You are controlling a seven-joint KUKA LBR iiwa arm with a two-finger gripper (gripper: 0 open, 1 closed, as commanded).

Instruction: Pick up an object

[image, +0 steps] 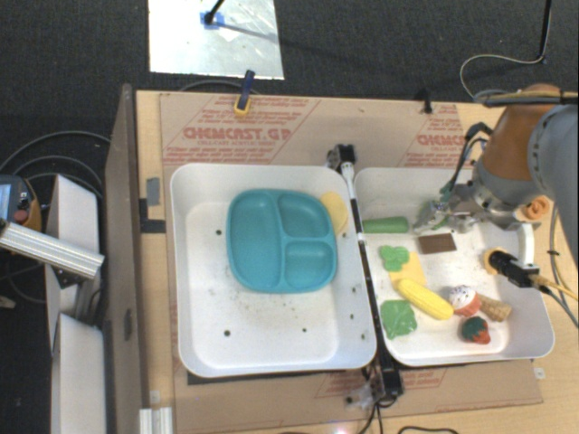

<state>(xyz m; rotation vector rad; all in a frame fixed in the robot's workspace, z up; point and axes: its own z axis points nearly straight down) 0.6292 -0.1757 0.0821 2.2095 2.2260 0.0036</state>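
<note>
**A:** What lies nearest the camera in the right bin [543, 337]?

**B:** A red-and-green toy [474, 331] sits by the front wall, with a tan piece [494, 309] just behind it. A flat green piece [398, 318] lies over toward the bin's left side.

**A:** And farther in?

**B:** A white ball [461, 295] with red spots is beside a yellow corn cob [423, 298] that lies at a slant. Behind those come a green leafy piece [393, 258], then a brown tile [436, 242] lying flat, then a green bar [386, 226] near the left wall.

**A:** Where is the gripper [448, 213]?

**B:** It is over the right bin's far half, just behind the brown tile, which is the thing closest to it. I can't tell whether it is open or closed, nor whether it touches the tile. Nothing can be seen in its grasp.

**A:** What about the left bin [204, 333]?

**B:** A teal divided plate [279, 240] lies flat in its far half, and a pale yellow piece [336, 211] touches the plate's right edge.

**A:** And beyond the bins?

**B:** There is cardboard [271, 120] with red lettering and a blue-and-yellow clamp [244, 93] at its far edge. Farther still, a silver sheet [215, 25] lies on the dark floor
</note>
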